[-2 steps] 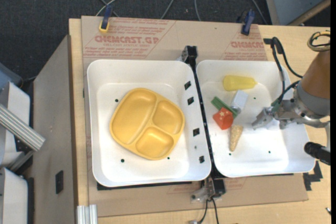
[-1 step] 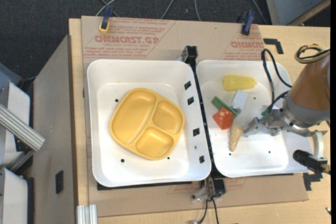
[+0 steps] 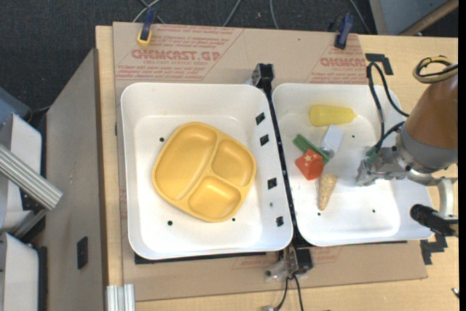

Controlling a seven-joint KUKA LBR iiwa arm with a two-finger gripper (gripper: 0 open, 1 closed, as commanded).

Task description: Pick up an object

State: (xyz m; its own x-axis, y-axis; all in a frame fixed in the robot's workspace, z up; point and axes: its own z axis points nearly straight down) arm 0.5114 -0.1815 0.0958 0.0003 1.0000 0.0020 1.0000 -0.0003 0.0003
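gripper (image 3: 370,172): low inside the right shallow white plastic bin (image 3: 349,228), near its right wall; finger spacing too small and blurred to tell, nothing visibly between the fingers.
arm (image 3: 435,124): grey with orange band, reaching in from the right.
nearest target: pale tan cone-shaped toy (image 3: 325,191), lying on its side just left of the gripper and slightly lower in view, apart from it.
further left: red strawberry-like toy with green top (image 3: 309,164), touching or nearly touching a green strip (image 3: 312,146) and a small pale blue-white block (image 3: 332,138).
up and left of gripper: yellow rounded plastic toy (image 3: 331,114), near the bin's far wall, well apart.
far left: yellow three-compartment plastic tray (image 3: 204,170) in the left white bin (image 3: 138,229), across the divider.
desk (image 3: 247,47): cardboard-covered, carrying both bins.
handling guess: cone probably light, stiff, smooth; likely to roll or slide on the slick bin floor.
hold point: across the cone's thicker upper half, fingers square to its long axis.
risk: taper may squirt out of the pinch; crowded cluster beside the strawberry harder to enter.
progress: nothing lifted yet.
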